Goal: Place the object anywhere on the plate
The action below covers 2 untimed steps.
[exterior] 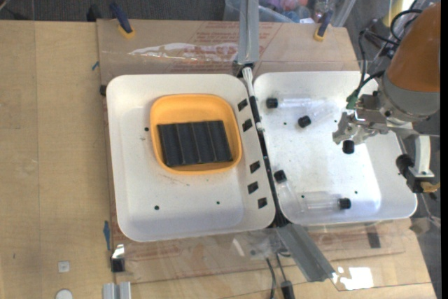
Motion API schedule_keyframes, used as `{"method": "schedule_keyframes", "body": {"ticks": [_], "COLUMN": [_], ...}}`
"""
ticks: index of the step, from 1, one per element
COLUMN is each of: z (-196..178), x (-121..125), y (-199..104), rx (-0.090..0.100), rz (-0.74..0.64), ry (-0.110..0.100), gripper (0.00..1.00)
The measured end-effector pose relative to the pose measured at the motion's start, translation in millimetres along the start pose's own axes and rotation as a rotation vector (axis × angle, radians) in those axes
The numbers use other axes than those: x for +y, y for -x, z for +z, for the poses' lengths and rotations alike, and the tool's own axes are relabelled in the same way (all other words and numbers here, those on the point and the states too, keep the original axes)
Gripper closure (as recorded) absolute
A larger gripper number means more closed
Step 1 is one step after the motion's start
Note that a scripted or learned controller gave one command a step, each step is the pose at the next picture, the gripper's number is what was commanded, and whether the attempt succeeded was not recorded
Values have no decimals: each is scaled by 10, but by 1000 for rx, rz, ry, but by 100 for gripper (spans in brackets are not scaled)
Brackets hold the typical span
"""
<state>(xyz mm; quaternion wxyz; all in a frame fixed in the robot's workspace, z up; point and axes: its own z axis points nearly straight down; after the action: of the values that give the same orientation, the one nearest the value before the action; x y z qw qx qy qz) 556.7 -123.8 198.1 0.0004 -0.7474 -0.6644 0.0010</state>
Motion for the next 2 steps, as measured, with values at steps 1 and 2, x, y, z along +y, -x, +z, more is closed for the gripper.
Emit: {"method": "schedule_keyframes", "body": {"ticks": [1,2], "z": [-147,-195], "x": [149,530], "y": [-224,-423], "rx": [0,-1], "rz": [-48,-97], "ry": [3,3], "gripper": [100,100]}}
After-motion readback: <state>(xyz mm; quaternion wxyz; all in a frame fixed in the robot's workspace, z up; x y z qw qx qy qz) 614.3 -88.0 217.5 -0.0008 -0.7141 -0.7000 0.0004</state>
